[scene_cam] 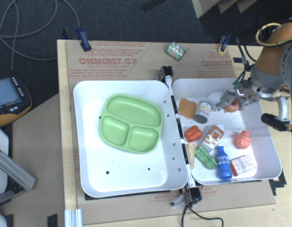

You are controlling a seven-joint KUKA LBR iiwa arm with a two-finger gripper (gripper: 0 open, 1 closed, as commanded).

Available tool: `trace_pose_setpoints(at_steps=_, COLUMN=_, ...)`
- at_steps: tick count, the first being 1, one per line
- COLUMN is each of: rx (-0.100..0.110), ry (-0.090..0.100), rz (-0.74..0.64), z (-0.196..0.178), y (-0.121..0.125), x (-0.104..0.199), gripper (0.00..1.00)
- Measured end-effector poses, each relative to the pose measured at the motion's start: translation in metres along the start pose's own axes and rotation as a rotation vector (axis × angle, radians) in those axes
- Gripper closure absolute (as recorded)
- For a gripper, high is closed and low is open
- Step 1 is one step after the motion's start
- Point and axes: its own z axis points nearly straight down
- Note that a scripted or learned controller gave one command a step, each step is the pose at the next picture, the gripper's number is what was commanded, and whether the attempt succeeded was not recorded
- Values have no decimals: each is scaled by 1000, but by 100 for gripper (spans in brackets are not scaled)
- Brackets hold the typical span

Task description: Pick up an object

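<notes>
Over the right bin (273,151), your gripper (232,101) hangs low at the far side, its tips at a small reddish piece (232,107) that sits beside the tin can (201,111). Whether the tips are spread or closed on that piece cannot be told from this angle, so you should not count it as held.

To do this step well, you want the reddish piece squarely between the tips before closing, and a straight lift clear of the can and the bin wall. If the piece slips, the pink toy (243,139) nearer the right wall stands apart from its neighbours and looks the easier target.

The count in the right bin: one can, one brown slab (187,108), one orange-red toy (193,133), one small printed carton (213,137), one green pod-like toy (205,157), one blue bottle (223,162), one red-and-white packet (243,164), one pink toy, one reddish piece at the gripper, and a pale cone-like piece (191,154) by the divider.

The left bin (89,141) carries one green divided tray (132,123). On the bench beyond the bins lies one small green wrapped item (176,51), with two blue clamps (82,39) at the far edge.
</notes>
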Motion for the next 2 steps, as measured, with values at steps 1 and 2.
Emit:
trace_pose_setpoints(at_steps=1, rx=-29, ry=-14, rz=9, z=-12, y=4, x=-3, gripper=100)
trace_pose_setpoints(at_steps=2, rx=-21, ry=-13, rz=11, z=-1, y=17, x=83, gripper=100)
